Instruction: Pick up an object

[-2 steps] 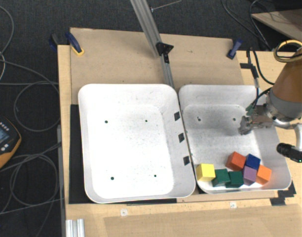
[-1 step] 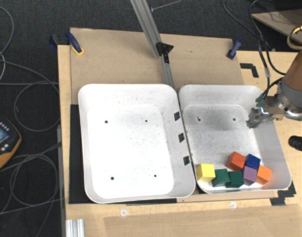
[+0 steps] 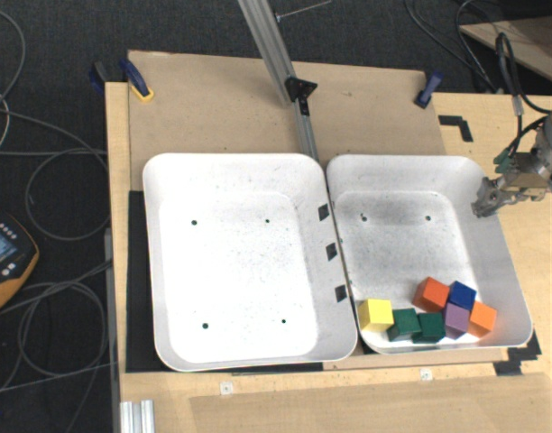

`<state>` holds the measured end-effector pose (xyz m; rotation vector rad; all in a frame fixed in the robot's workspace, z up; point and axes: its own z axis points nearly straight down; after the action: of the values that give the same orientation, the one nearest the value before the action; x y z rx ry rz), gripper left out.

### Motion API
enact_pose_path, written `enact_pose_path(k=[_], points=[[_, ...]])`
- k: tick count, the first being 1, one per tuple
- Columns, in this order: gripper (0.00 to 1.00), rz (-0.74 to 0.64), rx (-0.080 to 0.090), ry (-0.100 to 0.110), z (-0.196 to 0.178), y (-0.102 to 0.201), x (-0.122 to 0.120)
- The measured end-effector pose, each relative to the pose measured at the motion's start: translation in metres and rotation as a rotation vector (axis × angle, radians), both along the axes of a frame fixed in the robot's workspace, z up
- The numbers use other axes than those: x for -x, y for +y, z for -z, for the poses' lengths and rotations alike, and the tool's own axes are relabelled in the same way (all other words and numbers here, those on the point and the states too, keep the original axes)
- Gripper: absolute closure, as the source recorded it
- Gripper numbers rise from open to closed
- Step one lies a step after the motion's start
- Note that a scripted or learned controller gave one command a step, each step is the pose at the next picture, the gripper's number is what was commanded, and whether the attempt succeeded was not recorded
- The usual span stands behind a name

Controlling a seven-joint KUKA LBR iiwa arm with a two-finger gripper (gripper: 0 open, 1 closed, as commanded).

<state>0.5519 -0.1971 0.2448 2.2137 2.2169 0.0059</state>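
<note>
Gripper (image 3: 486, 204) at right bin (image 3: 492, 242) rim (blocks (image 3: 429, 312) clustered well apart)

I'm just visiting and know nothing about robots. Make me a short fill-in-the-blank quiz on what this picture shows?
1. All the colored blocks lie in the ____ bin.
2. The block furthest left in the cluster, the yellow block, sits beside a ____ one.
3. The blocks crowd the bin's ____ edge, the one closest to the camera.
4. The gripper hangs over that bin's ____ rim, away from the blocks.

Missing words: right; green; near; right
</note>
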Motion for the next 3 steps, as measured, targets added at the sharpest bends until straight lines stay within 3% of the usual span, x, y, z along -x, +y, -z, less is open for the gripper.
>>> enact_pose_path(k=[1, 3], points=[[1.00, 0.000, -0.002, 0.005, -0.007, 0.000, -0.001], [1.00, -0.007, -0.007, 0.007, -0.009, 0.125, -0.015]])
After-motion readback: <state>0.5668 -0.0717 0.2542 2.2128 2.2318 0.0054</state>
